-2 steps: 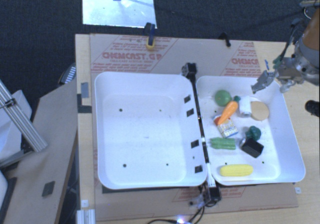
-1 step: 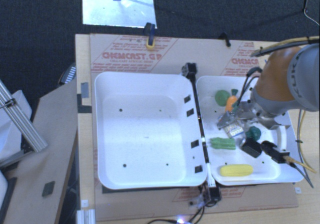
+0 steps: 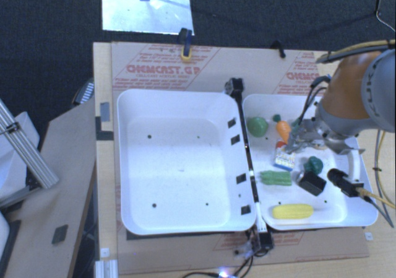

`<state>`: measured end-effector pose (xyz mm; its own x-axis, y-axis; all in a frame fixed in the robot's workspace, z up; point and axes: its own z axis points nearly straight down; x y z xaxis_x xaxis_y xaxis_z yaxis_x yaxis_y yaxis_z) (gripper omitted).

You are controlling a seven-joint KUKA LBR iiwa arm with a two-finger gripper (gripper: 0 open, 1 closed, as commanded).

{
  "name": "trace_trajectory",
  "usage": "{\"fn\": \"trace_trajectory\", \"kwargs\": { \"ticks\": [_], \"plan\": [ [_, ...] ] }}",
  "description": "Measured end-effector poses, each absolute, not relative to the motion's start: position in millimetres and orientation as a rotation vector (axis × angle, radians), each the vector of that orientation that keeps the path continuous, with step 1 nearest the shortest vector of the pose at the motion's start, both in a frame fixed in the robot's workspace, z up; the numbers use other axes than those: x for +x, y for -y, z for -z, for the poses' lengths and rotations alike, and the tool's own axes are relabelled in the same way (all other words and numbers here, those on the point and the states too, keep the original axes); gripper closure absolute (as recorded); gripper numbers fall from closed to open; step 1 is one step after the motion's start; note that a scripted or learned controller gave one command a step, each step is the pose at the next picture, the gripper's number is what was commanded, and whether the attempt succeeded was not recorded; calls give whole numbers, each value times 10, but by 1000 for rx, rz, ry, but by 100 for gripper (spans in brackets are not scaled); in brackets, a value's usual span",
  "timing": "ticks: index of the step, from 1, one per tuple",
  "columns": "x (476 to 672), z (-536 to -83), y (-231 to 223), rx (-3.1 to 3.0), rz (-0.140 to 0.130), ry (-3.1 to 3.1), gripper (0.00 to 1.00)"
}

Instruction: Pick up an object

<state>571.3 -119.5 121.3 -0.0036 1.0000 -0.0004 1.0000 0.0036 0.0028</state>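
Note:
My gripper [image 3: 293, 142] reaches down into the right bin [image 3: 346, 212] from the right, under the grey and orange arm [image 3: 352, 94]. Its tip is just above a small white and blue box [image 3: 284, 160] and right beside an orange piece [image 3: 283, 129]. Around them lie a green ball [image 3: 257, 125], a green oblong piece [image 3: 276, 178], a teal lump [image 3: 314, 164], a black block [image 3: 311, 183] and a yellow corn cob [image 3: 292, 211]. I see nothing lifted off the bin floor.
The left bin [image 3: 179, 165] lies beside the right one, with a black clipped divider [image 3: 243, 147] between them. A small dark green piece [image 3: 276, 118] sits near the right bin's far wall. A cable and black fitting [image 3: 344, 182] hang at the right.

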Motion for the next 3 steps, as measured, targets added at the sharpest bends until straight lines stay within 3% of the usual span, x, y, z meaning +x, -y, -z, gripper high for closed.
{"fn": "trace_trajectory", "kwargs": {
  "ticks": [1, 2, 3],
  "plan": [
    [5144, -924, 1022, 2201, -25, -2199, 100],
    [6310, -924, 1113, 2203, -14, -2220, 100],
    [6413, -921, 1079, 2211, -7, -2221, 100]
  ]
}}
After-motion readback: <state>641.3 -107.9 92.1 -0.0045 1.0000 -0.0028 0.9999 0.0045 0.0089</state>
